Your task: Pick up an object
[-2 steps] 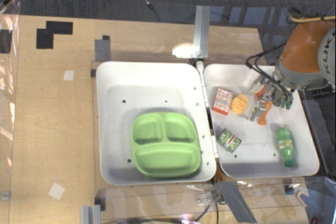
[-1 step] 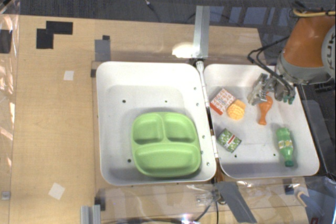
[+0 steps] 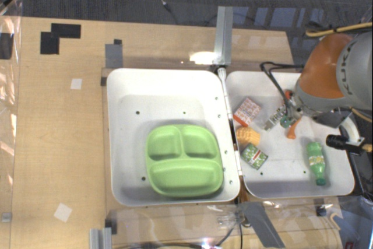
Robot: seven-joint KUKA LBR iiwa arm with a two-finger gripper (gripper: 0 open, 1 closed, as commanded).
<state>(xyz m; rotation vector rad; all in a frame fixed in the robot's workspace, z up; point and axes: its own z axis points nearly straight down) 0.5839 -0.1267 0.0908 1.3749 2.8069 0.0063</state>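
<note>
Nearest the lens, a lime-green plastic plate with three compartments (image 3: 184, 160) lies in the left white bin (image 3: 125, 119), well to the left of the pincer (image 3: 281, 118) and across the divider from it. That pincer hangs low over the right white bin (image 3: 332, 181), under the grey arm with its orange band (image 3: 326, 70); whether it is open or closed I cannot tell, and nothing is seen gripped. Just left of it lies a small pink-and-white checked packet (image 3: 247, 110). Left and below it sit a yellow-orange ridged toy piece (image 3: 247, 136) and a small green-and-white carton (image 3: 254, 155), close together. Just right of the pincer is a thin orange stick-like piece (image 3: 291, 128). Further right and below lies a green plastic bottle (image 3: 316, 162), on its side
</note>
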